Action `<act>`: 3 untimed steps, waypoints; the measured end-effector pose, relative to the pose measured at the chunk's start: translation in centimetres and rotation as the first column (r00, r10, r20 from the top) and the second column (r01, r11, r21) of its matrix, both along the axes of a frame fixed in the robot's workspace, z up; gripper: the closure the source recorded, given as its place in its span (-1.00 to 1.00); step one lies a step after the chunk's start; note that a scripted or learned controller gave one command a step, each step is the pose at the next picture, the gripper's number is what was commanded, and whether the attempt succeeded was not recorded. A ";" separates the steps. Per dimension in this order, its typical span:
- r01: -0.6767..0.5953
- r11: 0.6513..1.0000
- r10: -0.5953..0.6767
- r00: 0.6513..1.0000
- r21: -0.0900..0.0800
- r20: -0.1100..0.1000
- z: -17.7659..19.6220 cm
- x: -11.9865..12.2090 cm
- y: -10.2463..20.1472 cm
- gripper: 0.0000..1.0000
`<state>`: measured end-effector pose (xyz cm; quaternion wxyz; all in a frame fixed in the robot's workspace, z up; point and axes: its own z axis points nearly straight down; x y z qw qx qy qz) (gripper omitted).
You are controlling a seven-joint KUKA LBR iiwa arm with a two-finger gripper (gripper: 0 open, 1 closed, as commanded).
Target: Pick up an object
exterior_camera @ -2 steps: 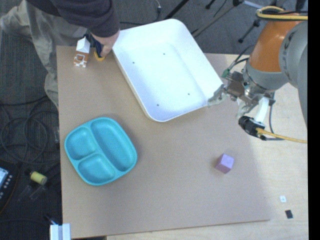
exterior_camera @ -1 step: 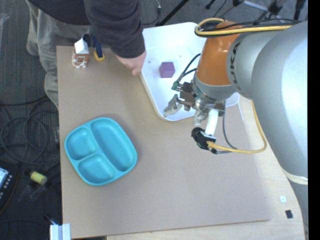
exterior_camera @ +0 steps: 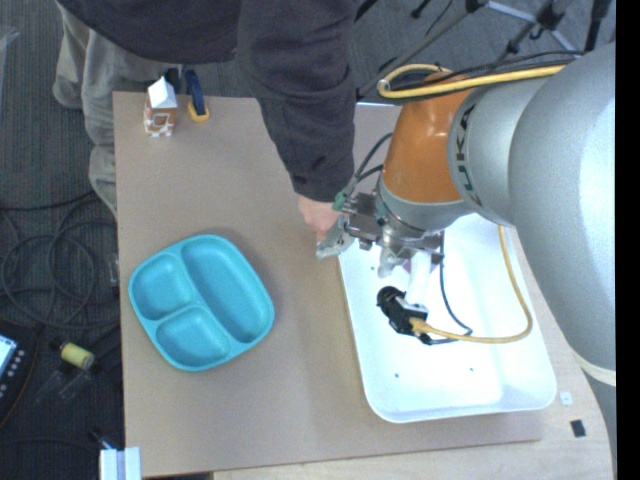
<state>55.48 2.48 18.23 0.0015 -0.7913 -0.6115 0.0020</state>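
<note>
My gripper (exterior_camera: 392,258) hangs below the orange wrist band (exterior_camera: 430,158), over the upper left corner of a white bin (exterior_camera: 460,378). A person's hand (exterior_camera: 314,213) reaches in just left of it and touches a small grey piece (exterior_camera: 330,247) at the bin's edge. A black plug (exterior_camera: 396,308) on a yellow cable dangles from the wrist above the bin floor. A small white and brown block (exterior_camera: 158,108) and a blue and yellow object (exterior_camera: 196,98) lie at the board's far left corner, well away from the gripper.
A blue three-compartment plate (exterior_camera: 137,286) lies on the tan board (exterior_camera: 220,168), left of the bin. A person in a dark hoodie (exterior_camera: 250,38) leans over the board's top. The grey arm (exterior_camera: 560,168) covers the right side.
</note>
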 end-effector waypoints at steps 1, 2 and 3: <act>-0.136 0.991 0.136 0.991 0.001 -0.001 0.0 -5.0 3.3 -1.00; -0.184 0.983 0.184 0.983 0.000 0.000 0.0 -3.8 5.8 -1.00; -0.329 0.944 0.329 0.944 -0.002 0.003 6.8 -1.4 -3.1 -1.00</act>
